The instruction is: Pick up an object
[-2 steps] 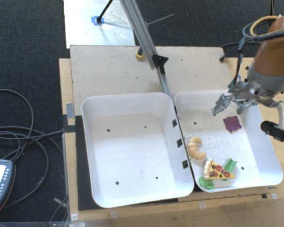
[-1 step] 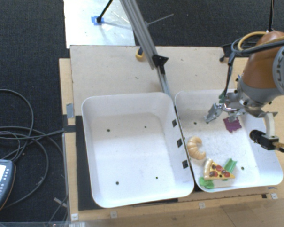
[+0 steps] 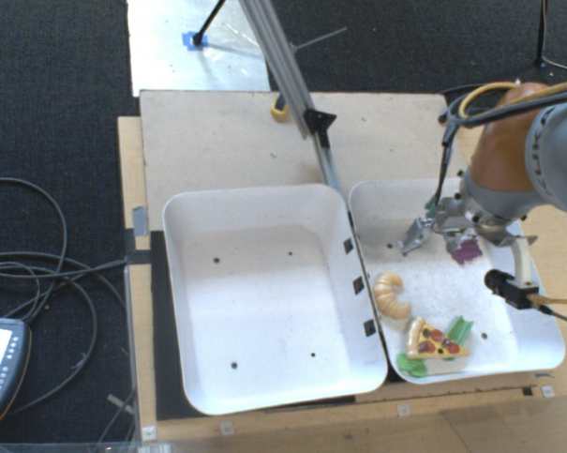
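The right bin [image 3: 551, 345] holds the objects. A tan croissant [image 3: 392, 294] lies near its left wall. In the front part lies a pizza slice toy [image 3: 436, 341] with green pieces [image 3: 459, 330] beside it. A small purple object [image 3: 467, 251] lies further back, just under the arm's wrist. My gripper [image 3: 416, 236] hangs over the back left part of the right bin, left of the purple object and behind the croissant. Nothing shows held in it.
The left bin [image 3: 185, 216] stands beside the right one, their walls meeting in the middle. A slanted metal pole [image 3: 291, 70] crosses the back of the bench. A black cable end [image 3: 508, 290] hangs over the right bin's right side.
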You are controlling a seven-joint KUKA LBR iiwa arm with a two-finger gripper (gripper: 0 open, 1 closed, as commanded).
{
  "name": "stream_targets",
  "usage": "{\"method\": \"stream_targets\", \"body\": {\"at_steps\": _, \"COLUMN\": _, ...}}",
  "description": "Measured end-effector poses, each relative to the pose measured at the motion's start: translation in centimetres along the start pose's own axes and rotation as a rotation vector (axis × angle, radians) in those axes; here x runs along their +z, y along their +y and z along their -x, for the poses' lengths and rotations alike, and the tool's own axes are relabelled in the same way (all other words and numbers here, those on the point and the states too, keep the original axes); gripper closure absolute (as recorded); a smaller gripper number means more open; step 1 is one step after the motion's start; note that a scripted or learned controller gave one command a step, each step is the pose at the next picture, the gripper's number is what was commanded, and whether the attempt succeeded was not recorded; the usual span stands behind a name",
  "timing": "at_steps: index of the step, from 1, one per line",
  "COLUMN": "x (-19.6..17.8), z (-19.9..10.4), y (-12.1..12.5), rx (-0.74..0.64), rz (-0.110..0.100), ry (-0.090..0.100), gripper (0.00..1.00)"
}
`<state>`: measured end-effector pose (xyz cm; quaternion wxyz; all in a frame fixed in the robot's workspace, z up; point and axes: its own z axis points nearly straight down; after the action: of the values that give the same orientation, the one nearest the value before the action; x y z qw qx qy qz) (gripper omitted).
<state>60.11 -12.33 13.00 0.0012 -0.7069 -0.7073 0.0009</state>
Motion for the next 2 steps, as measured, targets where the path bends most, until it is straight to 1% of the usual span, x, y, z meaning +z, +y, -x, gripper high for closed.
{"method": "stream_targets", "body": {"at_steps": 1, "x": -1.4, "z": 0.1, "y": 0.2, "rx": 0.000, "rz": 0.006, "ry": -0.001, "gripper": 1.00}}
{"method": "stream_targets", "body": {"at_steps": 2, "x": -7.0, "z": -0.6, "y": -0.5, "rx": -0.004, "rz": 0.010, "ry": -0.001, "gripper": 1.00}}
